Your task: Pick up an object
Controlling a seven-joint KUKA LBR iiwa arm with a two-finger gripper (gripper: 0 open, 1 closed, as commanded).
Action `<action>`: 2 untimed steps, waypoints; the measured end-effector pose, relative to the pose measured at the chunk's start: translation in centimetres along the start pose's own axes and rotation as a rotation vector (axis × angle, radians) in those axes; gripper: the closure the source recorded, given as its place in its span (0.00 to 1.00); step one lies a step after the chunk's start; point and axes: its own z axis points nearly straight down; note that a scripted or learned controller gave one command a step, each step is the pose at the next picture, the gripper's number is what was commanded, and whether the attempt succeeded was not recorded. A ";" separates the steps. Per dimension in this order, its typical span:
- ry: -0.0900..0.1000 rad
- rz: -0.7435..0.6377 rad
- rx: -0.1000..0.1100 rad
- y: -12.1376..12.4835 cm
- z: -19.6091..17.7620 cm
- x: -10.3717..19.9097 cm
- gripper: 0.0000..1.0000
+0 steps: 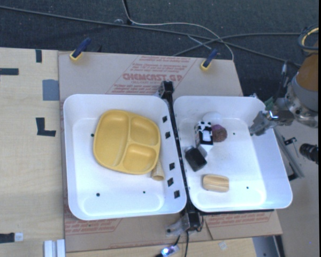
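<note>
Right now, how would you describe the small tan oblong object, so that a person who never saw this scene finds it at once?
Look at the right white bin of the two that stand side by side. The small tan oblong block lies alone near its front edge, below the small black box. Unlike the dark things clustered above it, it is pale, rounded and like a bread roll.

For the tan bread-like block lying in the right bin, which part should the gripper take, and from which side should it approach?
Probably straight from above, closing across the short width of the tan block. It lies flat with its long axis running left to right in the camera view, apart from the black object and the right bin walls, so both long sides look free. The gripper is at the bin's right rim.
</note>
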 end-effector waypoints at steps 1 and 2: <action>0.003 -0.004 0.005 -0.7 -0.6 5.3 1.00; 0.003 -0.003 0.007 -1.0 -0.4 9.8 1.00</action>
